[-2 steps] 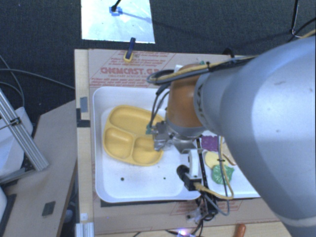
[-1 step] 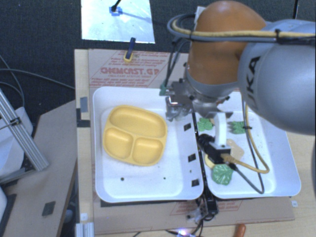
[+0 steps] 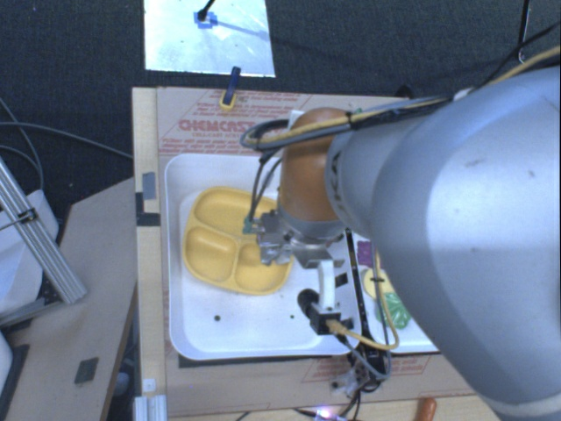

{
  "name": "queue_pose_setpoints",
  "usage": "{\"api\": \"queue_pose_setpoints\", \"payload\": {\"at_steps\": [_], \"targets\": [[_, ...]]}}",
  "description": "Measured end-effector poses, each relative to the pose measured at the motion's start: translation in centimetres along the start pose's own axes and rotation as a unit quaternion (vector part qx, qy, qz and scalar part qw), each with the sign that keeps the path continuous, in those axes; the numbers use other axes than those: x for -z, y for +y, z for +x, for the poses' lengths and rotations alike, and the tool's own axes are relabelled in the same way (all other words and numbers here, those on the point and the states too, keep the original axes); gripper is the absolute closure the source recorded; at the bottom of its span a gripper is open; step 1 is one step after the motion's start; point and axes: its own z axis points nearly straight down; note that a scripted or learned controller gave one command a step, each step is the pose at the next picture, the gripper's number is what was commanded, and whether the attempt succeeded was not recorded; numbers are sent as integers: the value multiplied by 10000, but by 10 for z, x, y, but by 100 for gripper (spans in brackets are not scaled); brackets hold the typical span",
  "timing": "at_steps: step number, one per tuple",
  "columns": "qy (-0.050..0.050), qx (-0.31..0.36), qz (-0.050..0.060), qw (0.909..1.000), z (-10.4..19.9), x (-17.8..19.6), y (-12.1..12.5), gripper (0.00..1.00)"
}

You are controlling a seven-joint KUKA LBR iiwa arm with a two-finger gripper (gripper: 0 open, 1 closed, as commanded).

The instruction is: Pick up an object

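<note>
The gripper (image 3: 267,251) sits low over the yellow tray (image 3: 219,239), at its right edge; whether it is spread or pressed together, I cannot tell, as the wrist body hides it from above. The arm (image 3: 438,226) comes in from the right as a broad grey mass, covering most of the right half of the view, and ends in an orange band (image 3: 302,178) pointing down and to the left into the bin (image 3: 180,323). Cables loop around the band and trail down past the wrist to the bin's near wall.

The tray, a divided dish with several compartments, lies flat in the left part of the bin, its right side partly under the wrist. Its left edge is close to the bin's left wall but apart from it. Bare white floor lies in front of the tray, toward the near wall. A green and yellow object (image 3: 392,305) shows just beside the arm's lower edge, to the right of the cables, largely hidden. Beyond the bin's far wall lies a cardboard sheet (image 3: 202,117) with red print.
</note>
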Motion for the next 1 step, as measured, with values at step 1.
{"api": "queue_pose_setpoints", "payload": {"at_steps": [1], "targets": [[14, 13, -93, 10000, 21, -40, -17, 100]]}}
